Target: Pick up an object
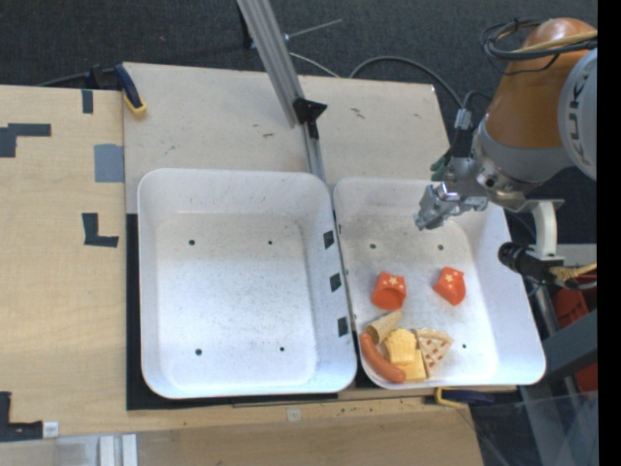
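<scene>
The right bin (505, 357) holds two small red-orange pieces, one (389, 290) near its middle and one (450, 284) further right. At its near edge lies a cluster: a sausage (382, 360), a yellow block (405, 354) and a pizza-like slice (435, 347). My gripper (432, 211) hangs over the far part of the right bin, above and clear of the red pieces. Nothing shows between its fingers.
The left bin (155, 260) sits beside the right one. A slanted metal pole (277, 56) rises behind the bins. The arm's orange and grey wrist (539, 105) fills the upper right. Cables run on the bench behind.
</scene>
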Robot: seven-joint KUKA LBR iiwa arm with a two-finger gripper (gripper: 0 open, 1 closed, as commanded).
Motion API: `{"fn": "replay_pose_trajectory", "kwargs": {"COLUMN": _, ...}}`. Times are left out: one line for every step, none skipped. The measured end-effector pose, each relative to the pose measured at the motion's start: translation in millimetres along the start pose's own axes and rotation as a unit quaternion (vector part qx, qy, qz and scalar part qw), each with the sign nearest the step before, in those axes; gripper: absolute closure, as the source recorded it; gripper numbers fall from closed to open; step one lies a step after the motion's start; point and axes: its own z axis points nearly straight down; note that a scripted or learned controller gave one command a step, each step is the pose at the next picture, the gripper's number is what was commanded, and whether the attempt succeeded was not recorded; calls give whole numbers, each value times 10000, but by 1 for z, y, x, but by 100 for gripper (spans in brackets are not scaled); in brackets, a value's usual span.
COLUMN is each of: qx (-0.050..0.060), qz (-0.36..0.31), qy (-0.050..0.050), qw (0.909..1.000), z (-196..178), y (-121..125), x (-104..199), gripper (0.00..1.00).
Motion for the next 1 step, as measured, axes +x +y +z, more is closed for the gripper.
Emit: {"fn": "replay_pose_trajectory", "kwargs": {"qx": -6, "qz": -11, "qy": 4, "qw": 10000, "z": -4, "y": 2, "x": 54, "gripper": 100}}
